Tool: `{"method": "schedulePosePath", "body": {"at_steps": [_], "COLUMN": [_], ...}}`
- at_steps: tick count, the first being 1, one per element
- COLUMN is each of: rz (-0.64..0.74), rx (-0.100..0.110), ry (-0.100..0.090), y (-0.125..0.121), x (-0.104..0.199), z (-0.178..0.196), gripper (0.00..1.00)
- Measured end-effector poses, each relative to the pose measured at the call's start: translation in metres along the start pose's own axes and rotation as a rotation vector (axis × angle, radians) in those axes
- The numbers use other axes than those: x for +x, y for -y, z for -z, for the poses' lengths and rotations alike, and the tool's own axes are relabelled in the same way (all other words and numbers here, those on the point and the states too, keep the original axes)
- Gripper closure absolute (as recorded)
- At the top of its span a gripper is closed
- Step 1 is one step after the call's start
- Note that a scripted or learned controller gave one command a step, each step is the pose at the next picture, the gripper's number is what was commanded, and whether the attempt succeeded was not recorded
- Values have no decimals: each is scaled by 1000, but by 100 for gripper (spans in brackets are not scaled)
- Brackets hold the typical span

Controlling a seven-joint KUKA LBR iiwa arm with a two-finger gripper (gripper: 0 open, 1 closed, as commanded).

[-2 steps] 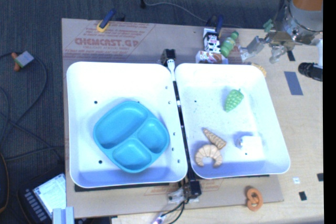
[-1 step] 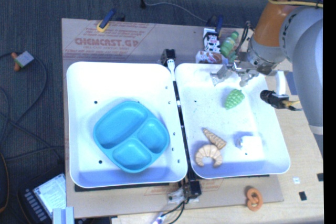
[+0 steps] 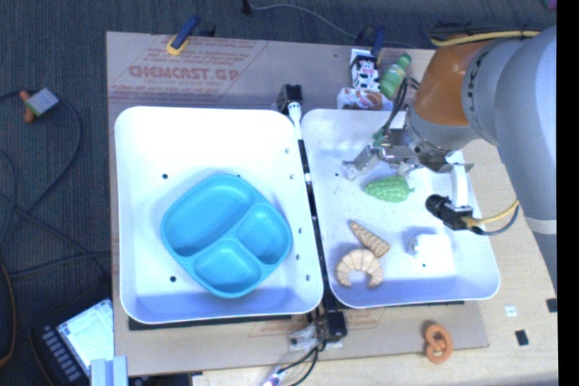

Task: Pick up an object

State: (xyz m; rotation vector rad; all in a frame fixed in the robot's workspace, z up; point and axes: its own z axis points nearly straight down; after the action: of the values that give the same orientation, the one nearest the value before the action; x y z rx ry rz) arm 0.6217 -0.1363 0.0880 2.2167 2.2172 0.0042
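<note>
The gripper [image 3: 387, 160] is poised just above the green toy [image 3: 387, 189], presumably for grasping; its opening cannot be told.

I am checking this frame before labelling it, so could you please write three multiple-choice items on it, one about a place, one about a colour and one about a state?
1. Where does the divided plate lie?
A. In the left bin
B. In the right bin
C. On the floor

2. What colour is the bumpy toy under the arm?
A. Red
B. Green
C. Purple

3. How does the croissant stand with the task?
A. Lifted by the hand
C. Lying in the plate
B. Lying on the right bin's floor

Answers: 1 A, the blue plate rests inside the left bin. 2 B, it is plainly green against the white right bin. 3 B, it rests near the front wall, beside the cone-shaped shell, apart from the hand.
</note>
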Motion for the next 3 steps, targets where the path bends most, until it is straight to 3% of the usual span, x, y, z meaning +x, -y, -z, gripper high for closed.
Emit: {"method": "schedulePosePath", "body": {"at_steps": [1, 2, 3], "rz": [-1, -1, -3], "rx": [9, 1, -1], "ry": [-2, -1, 1], "y": [90, 137, 136], "x": [-17, 25, 24], "z": [7, 3, 13], "gripper": [0, 0, 100]}}
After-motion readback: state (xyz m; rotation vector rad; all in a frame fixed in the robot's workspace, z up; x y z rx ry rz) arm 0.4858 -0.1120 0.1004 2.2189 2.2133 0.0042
